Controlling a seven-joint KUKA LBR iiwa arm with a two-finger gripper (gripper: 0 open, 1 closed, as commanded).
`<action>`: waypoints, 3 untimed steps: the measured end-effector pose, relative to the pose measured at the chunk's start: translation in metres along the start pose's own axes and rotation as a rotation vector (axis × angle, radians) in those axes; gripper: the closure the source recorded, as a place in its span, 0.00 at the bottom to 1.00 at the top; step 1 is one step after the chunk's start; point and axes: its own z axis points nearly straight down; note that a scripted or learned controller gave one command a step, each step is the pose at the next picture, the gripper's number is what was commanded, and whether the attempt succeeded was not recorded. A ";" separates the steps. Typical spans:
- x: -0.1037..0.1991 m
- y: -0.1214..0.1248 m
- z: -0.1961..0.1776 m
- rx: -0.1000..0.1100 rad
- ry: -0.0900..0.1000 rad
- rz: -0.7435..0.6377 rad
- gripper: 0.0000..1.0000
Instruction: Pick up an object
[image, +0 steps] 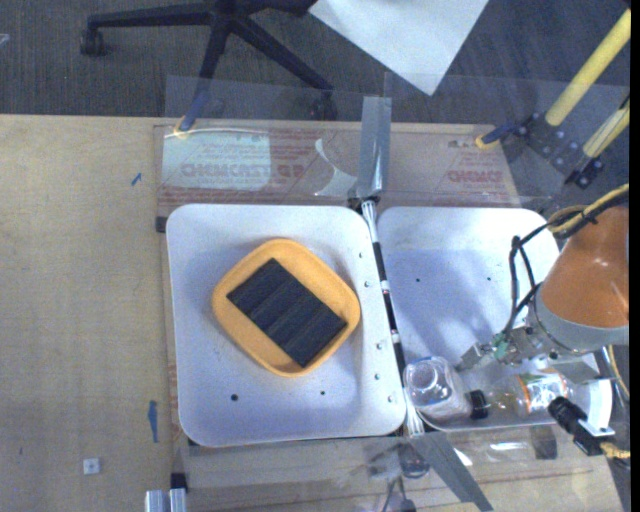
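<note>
A yellow-orange square dish (285, 305) with a black slatted centre lies in the left bin (200, 400). In the right bin (450, 270), a small clear plastic container (430, 385) rests in the front left corner. Beside it lies a clear bottle (535, 393) on its side, its black cap (478, 403) pointing left. The arm's orange band (598, 275) hangs over the right bin's right side. My gripper (505, 350) is low over the front of that bin, just above the bottle and right of the clear container. The wrist hides much of it.
A metal divider (382, 300) runs between the two bins. Black cables (520, 270) loop off the arm above the right bin. A cardboard sheet (300, 165) lies behind the bins, and yellow poles (595, 65) stand at the far right.
</note>
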 end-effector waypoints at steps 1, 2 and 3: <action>-0.005 0.020 0.005 -0.008 -0.002 0.395 0.00; -0.056 0.041 -0.024 -0.002 -0.002 0.508 0.00; -0.055 0.041 -0.034 -0.002 -0.004 0.505 1.00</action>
